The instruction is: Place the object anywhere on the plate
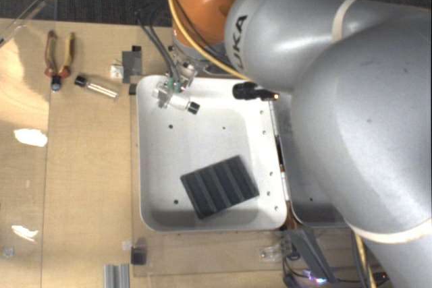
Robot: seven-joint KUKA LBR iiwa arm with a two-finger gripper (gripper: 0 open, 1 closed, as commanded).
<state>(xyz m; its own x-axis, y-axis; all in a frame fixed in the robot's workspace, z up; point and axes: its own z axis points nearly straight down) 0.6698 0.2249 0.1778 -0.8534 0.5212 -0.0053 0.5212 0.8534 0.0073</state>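
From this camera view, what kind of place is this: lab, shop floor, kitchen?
Most likely a robotics lab or test bench. A KUKA arm reaches over a shallow white bin set on a wooden bench, and red-handled pliers lie loose beside it, with cables trailing off the wrist.

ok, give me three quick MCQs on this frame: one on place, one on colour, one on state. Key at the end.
1. Where does the ribbed slab lie in the left bin?
A. near front corner
B. far corner
C. outside it

2. What colour is the slab?
A. white
B. dark grey
C. orange

3. How does the slab sit?
A. flat on the floor, askew to the walls
B. standing on edge
C. hanging in the air

Key: 1 A, it lies toward the bin's near right corner; 2 B, dark against the white floor; 3 A, its ribbed top faces up and its edges run at a slant to the rim.
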